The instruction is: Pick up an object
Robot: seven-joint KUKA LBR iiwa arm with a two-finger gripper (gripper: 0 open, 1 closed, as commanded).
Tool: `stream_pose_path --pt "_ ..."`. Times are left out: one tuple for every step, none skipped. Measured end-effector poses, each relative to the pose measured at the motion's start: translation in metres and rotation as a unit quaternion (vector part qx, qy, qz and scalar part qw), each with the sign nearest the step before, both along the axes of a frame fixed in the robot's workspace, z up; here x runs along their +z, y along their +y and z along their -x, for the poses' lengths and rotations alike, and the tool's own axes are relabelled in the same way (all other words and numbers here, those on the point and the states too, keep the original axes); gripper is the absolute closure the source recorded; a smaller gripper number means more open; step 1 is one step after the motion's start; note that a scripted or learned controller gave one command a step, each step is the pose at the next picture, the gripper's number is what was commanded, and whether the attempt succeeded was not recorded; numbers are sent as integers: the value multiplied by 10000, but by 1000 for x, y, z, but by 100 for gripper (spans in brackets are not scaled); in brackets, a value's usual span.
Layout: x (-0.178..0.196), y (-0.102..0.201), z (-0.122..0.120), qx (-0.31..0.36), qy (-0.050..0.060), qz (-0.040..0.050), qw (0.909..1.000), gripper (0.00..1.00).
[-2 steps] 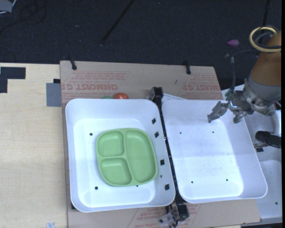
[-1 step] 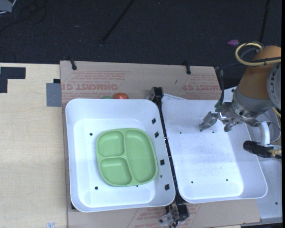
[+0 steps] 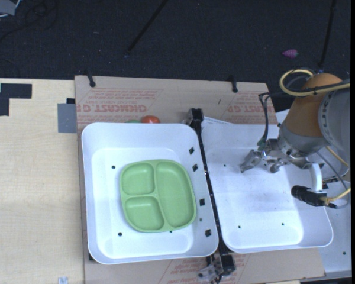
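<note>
A pale green divided plate [image 3: 158, 195] lies flat in the middle of the left bin [image 3: 100, 152]. It is a rounded rectangle with soft corners and three compartments: two smaller ones stacked along its left side and one long one down its right side. Its long axis runs roughly from the bin's far edge toward the near edge, leaning slightly so the far end tips toward the left. The plate sits clear of the bin's walls on every side. The gripper [image 3: 261, 161] hangs over the far part of the right bin [image 3: 266, 229], well apart from the plate, with the black divider [image 3: 204, 182] where the two bins meet lying between them. The metal fingers [image 3: 248, 163] splay outward to the left and appear spread with nothing between them, though the glare on the white bin makes their tips hard to read. The grey arm [image 3: 337, 123] with its orange band [image 3: 310, 108] enters from the right. Just beyond the left bin's far rim a small red and green object [image 3: 147, 120] peeks out on the cardboard sheet [image 3: 165, 99].
</note>
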State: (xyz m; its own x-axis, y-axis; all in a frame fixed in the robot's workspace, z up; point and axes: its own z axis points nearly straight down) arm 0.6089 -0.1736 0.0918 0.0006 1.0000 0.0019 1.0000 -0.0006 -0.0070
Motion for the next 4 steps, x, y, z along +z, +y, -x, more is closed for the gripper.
stream_pose_path --pt "14 -1 -1 -2 -18 5 10000 100" --pt "68 -3 -12 12 -51 13 10000 100" --pt "129 -9 -8 1 -47 14 10000 100" --pt "133 -9 -8 13 -30 9 10000 100"
